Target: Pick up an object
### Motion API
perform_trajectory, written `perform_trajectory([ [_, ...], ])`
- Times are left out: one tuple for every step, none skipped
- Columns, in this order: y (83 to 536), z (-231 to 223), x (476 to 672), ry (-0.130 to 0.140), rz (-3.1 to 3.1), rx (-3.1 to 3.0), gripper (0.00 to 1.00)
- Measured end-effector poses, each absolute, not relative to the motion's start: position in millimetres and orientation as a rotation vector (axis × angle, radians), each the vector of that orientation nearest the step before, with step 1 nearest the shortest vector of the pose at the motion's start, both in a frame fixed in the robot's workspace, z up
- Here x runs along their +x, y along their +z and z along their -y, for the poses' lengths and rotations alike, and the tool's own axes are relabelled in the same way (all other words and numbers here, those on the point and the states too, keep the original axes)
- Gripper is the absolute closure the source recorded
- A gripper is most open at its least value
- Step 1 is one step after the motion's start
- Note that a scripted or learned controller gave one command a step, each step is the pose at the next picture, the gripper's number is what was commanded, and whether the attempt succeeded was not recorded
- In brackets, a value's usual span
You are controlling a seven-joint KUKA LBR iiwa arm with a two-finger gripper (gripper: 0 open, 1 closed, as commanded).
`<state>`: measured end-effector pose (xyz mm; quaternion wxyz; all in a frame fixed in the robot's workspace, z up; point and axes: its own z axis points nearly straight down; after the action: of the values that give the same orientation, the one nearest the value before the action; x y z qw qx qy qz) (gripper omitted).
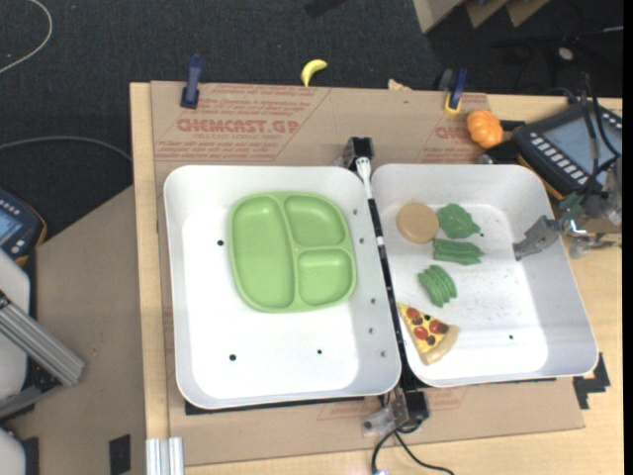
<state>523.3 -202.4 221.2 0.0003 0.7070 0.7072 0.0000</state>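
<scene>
The right bin (539, 330) holds a tan round disc (417, 222), a leafy green toy (457, 220), a green pod-like toy (457, 252), another green toy (437, 284) and a pizza slice (428, 332) near its front left. A green divided plate (292, 250) lies in the left bin (198, 305). My gripper (532, 240) reaches in low over the right bin's right rim. It stands apart from the toys, a short way right of the pod-like one, with nothing seen in it.
On the cardboard behind the bins lie an orange toy (484, 128) and a small yellow banana (313, 69). Blue clamps (191, 82) (455, 89) hold the board's back edge. A black control pendant (569, 146) with cables sits at the far right.
</scene>
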Motion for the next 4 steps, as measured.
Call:
perform_trajectory([
  [77,158,562.8,-0.001,-2.232,2.220,0.00],
  [85,94,606.6,0.005,-2.227,2.211,0.00],
  [91,163,562.7,-0.003,-2.217,2.232,0.00],
  [86,179,646.9,0.006,-2.219,2.212,0.00],
])
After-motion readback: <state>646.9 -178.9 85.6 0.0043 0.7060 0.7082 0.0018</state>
